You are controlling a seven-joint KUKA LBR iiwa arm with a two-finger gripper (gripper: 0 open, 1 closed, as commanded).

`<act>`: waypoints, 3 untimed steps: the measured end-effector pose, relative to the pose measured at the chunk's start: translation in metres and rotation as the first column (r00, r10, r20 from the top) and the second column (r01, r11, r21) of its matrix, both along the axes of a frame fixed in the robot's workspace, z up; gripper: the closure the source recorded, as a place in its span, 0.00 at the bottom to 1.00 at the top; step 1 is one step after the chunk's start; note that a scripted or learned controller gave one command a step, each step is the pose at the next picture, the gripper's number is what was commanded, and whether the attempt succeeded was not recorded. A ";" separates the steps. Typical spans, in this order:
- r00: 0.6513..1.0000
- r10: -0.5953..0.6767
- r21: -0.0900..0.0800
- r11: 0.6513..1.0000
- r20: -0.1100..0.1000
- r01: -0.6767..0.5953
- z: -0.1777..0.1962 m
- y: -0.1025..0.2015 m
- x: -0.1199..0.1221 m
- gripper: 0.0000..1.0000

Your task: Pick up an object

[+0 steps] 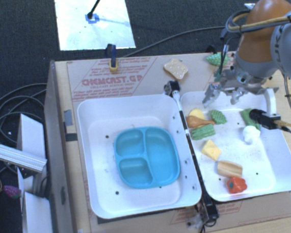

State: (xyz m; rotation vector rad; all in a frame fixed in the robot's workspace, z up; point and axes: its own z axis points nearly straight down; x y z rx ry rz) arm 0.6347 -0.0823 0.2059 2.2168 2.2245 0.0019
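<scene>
Camera view shows the gripper (221,94), fingers apart and empty, hovering upper right over the right bin (289,169), needing descent onto a toy

Glossy blue plastic tray (147,157) inside a smooth white plastic bin (97,118), on matt brown cardboard (131,74).

Even overhead light, soft focus throughout, glare on the white bins (134,105).
</scene>
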 end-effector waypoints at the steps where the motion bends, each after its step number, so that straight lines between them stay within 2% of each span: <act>1: 1.000 -0.001 0.000 1.000 -0.002 0.001 -0.022 0.039 -0.069 0.00; 2: 1.000 -0.003 -0.001 1.000 -0.002 0.003 -0.075 -0.010 -0.085 0.00; 3: 1.000 -0.003 0.000 1.000 -0.001 0.003 -0.051 -0.019 -0.141 0.00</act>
